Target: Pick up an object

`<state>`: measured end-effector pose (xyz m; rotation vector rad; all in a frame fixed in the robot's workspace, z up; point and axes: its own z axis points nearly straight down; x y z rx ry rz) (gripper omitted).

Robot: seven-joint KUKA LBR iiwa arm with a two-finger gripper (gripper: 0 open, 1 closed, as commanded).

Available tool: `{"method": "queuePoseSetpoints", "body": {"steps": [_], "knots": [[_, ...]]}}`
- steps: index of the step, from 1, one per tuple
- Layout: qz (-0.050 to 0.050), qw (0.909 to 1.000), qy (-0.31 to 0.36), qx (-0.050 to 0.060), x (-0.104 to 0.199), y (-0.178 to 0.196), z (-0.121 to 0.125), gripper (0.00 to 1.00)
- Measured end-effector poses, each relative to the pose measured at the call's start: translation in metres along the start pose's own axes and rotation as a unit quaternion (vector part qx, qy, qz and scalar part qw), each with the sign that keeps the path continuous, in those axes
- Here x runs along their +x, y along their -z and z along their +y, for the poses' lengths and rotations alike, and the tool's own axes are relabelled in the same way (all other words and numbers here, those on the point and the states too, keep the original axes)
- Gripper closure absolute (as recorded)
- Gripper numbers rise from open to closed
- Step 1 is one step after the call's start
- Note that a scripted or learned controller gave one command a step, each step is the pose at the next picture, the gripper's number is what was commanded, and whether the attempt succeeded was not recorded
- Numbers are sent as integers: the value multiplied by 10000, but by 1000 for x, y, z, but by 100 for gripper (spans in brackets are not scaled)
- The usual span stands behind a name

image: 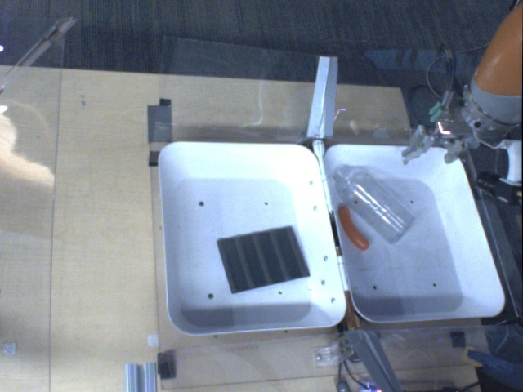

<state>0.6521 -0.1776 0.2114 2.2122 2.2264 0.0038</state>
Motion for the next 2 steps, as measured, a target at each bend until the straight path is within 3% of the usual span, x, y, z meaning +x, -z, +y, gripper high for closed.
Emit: {"method": "queuePoseSetpoints", "body": {"steps": [1, 2], "knots": [[-4, 9976, 689, -15, 20, -116, -40, 0], [-181, 9974, 673, -163, 50, -112, -104, 0]]}}
